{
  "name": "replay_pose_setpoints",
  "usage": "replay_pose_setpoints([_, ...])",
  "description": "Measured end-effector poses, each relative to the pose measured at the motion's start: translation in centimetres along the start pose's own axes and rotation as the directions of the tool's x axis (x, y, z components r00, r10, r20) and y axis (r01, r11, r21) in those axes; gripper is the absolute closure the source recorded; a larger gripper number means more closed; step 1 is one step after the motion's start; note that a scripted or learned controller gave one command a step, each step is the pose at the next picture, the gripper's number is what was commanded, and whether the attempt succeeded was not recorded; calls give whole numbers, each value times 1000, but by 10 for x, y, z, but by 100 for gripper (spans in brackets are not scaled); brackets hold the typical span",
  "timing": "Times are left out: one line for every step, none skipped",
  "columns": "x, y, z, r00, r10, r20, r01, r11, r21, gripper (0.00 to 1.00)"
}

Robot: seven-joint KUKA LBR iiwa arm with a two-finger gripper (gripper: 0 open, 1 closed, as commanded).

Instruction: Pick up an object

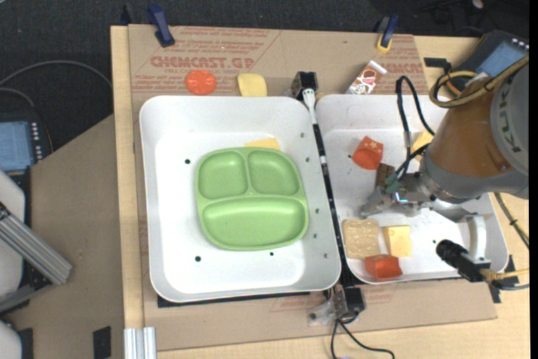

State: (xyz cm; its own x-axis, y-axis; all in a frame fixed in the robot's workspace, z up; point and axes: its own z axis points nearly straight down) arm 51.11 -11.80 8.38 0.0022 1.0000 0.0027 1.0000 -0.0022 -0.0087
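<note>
The gripper (385, 196) is lowered into the right bin (437, 118), its fingers spread narrowly with nothing between them. The arm (471, 143) is bent in from three o'clock. A red piece (367, 154) lies at eleven o'clock of the gripper, a toast slice (362, 238) and yellow block (398, 240) at six. A green tray (250, 199) is seen in the left bin (168, 206).
</note>
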Motion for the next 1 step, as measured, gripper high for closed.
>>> replay_pose_setpoints([-7, 65, -15, 1000, -4, 5, 4, 1000, -15, 0])
